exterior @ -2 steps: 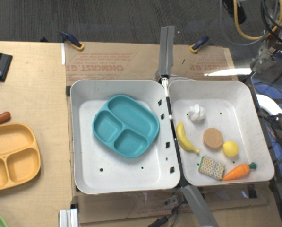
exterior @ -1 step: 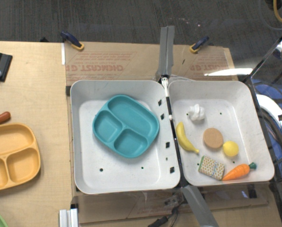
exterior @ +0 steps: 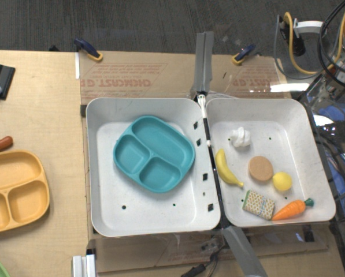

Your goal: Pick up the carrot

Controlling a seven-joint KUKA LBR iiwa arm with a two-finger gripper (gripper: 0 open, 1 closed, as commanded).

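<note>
The carrot lies in the right bin's near right corner, touching the patterned sponge and near the lemon, so a grasp risks clipping the wall or neighbours; the end effector's state I cannot tell.

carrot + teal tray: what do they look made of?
Carrot: likely molded plastic toy; uniform orange body, smooth, with a solid green stub for a top. Could be rubber, the look leaves it open.
Teal tray: appears to be hard plastic, semi-matte; single even colour, rounded molded dividers forming three compartments.
</note>
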